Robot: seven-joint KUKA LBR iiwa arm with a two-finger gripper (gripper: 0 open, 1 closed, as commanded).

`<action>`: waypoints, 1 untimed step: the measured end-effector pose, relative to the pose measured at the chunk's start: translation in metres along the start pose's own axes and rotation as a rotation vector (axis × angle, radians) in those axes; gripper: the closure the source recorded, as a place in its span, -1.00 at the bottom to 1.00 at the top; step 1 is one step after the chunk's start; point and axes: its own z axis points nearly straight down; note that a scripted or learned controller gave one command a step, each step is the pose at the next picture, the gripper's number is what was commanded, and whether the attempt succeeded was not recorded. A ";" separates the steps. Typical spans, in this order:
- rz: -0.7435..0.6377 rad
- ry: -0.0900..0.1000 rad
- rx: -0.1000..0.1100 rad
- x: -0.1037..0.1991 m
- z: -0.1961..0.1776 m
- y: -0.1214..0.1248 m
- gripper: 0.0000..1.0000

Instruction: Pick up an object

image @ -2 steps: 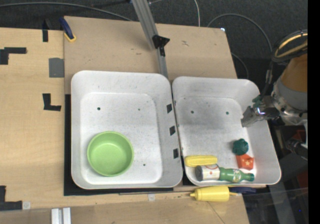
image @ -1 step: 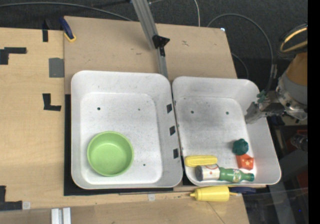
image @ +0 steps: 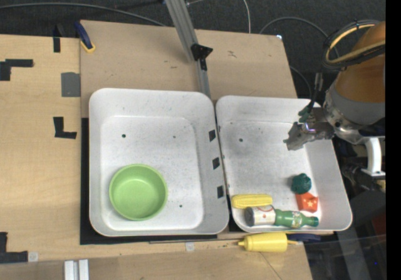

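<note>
Gripper [image: 296,141] hovers above right bin [image: 263,113]; bottle [image: 280,217] label seems unreadable.

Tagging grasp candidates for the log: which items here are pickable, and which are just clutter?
Pickable, right bin:
dark green round object
small orange object
yellow corn-like piece
green bottle lying flat

Pickable, left bin:
light green bowl

Clutter:
yellow bottle on bench
blue-yellow clamp

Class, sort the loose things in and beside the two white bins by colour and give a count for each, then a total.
Green: 3, the bowl, the bottle, the round lump
Yellow: 2, the corn cob, the squeeze bottle
Orange-red: 1, the block
Total: 6
</note>
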 end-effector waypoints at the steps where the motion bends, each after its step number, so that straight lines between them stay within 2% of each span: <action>1: 0.001 -0.001 0.002 0.050 0.013 0.009 1.00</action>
